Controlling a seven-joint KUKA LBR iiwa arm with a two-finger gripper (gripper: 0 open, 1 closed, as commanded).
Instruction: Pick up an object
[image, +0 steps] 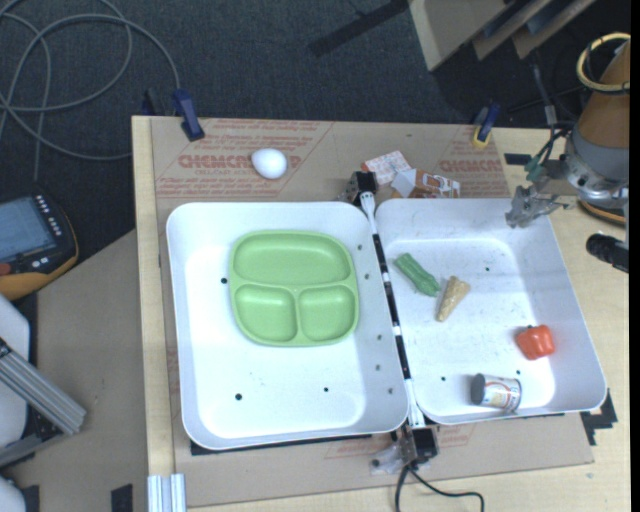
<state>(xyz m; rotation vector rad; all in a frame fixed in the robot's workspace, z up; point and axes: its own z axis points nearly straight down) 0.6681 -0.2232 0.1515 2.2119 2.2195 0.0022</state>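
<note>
The right bin (560, 300) holds a green pea pod (416, 274), a tan cone-shaped piece (451, 297), a small orange-red pepper (535, 342) and a small grey and white can (497, 391) lying on its side. My gripper (527, 204) hangs over the far right corner of that bin, well apart from all of these objects. It looks small and dark at this distance. The arm's orange band (603, 120) and grey wrist stand just behind it at the right edge.
The left bin (200, 330) holds a green divided plate (295, 287). A white egg-like ball (268, 162) and crumpled wrappers (410, 178) lie on the cardboard behind the bins. Blue clamps (186, 113) pin the board's far edge.
</note>
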